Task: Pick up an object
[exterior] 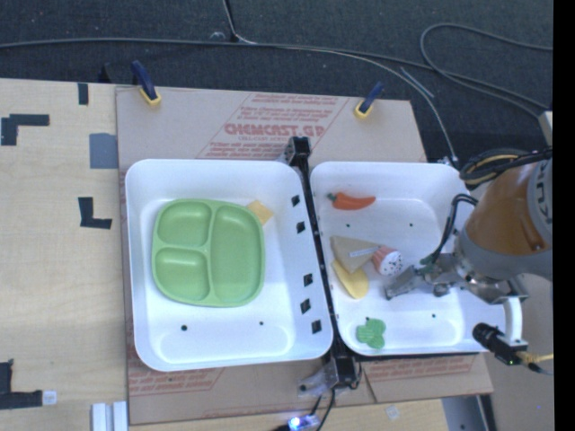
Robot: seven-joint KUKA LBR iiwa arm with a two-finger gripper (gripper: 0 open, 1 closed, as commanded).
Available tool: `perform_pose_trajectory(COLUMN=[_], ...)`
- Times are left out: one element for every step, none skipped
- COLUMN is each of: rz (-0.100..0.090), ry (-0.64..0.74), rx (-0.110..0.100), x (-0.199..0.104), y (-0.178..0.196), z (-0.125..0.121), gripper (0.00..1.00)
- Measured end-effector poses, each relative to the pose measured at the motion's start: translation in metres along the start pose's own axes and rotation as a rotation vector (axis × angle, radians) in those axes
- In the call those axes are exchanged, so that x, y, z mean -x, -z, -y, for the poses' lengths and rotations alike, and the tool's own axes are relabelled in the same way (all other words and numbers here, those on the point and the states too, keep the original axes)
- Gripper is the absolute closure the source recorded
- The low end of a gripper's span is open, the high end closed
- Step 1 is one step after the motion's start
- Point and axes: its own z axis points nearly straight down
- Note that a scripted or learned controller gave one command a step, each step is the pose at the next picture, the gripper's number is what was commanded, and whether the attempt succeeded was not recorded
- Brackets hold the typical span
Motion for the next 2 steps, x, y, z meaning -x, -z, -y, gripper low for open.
perform_pose_trajectory(rz=[0.002,-0.001], ry=[0.0,0.001], rx=[0.003,0.003], x=[0.001,0.001], y=[0.013,0.059], z=[-0.001,-0.011], gripper=[1.0,1.0])
